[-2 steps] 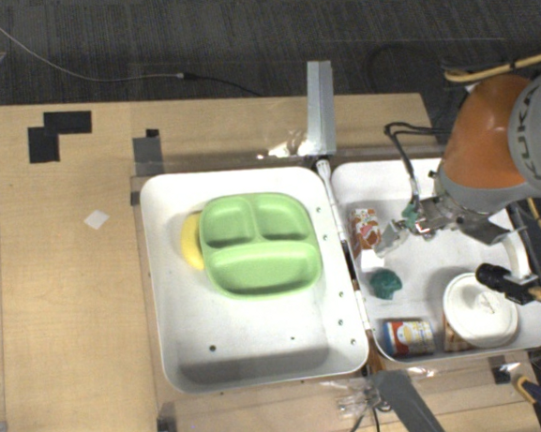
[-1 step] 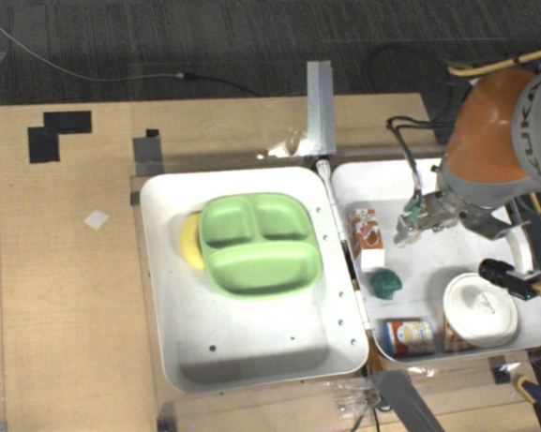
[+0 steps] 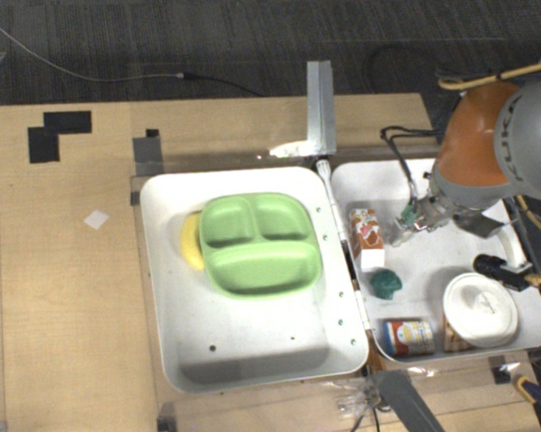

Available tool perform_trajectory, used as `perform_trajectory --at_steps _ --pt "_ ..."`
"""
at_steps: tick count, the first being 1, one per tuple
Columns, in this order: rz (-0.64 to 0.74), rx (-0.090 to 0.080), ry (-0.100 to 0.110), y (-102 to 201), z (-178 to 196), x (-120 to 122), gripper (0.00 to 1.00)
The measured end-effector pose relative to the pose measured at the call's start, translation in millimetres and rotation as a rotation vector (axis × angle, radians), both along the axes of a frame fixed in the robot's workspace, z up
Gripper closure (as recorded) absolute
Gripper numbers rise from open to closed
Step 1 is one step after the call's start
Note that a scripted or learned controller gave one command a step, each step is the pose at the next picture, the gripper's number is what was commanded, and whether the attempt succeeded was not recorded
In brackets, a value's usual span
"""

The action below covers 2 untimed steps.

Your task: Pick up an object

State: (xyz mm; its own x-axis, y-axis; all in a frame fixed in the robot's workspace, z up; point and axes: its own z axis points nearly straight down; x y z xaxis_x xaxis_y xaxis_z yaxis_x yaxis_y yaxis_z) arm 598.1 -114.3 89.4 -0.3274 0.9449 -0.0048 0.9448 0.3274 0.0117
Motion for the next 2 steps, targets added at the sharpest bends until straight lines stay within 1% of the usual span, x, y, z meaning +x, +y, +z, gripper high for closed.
perform_trajectory --at_steps 1,2 --pt "-0.001 -0.001 0.004 -1 -2 -1 0.0" --pt "0.185 -0.014 -0.003 14 29 70 0.0"
